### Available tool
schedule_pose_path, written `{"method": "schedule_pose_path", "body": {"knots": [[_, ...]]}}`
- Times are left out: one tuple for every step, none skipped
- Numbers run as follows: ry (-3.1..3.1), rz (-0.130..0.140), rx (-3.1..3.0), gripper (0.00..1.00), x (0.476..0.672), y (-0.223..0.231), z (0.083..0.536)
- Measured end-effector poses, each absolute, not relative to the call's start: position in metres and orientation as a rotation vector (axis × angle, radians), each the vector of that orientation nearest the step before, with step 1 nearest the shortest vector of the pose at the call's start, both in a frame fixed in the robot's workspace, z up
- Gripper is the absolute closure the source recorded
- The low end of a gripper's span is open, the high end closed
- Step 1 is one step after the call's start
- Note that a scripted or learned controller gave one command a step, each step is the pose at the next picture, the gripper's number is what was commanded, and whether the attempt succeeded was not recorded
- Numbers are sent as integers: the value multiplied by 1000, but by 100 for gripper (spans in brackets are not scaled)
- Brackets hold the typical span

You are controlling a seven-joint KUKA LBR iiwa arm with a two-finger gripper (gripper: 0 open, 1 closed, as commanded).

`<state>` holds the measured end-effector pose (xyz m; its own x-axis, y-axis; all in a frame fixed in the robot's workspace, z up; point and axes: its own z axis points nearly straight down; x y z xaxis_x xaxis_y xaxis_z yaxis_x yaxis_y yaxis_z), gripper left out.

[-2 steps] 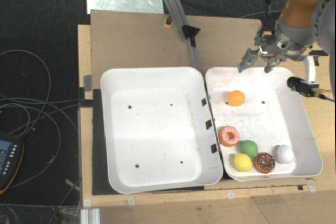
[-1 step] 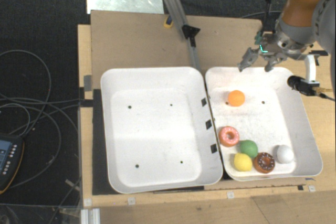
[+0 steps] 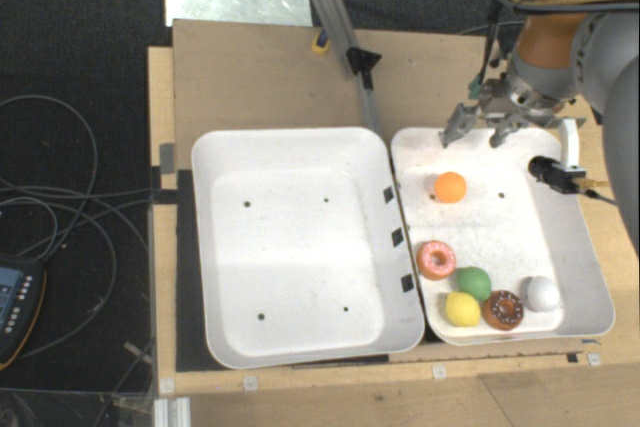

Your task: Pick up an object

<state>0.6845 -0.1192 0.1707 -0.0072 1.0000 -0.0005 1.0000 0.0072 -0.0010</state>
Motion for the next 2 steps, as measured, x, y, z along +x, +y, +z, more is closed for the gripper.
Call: {"method": "schedule_pose_path", "body": {"knots": [[-2224,3,-2216,0,680,-120,128],[-2226,3,-2214,0,680,-120,89]]}}
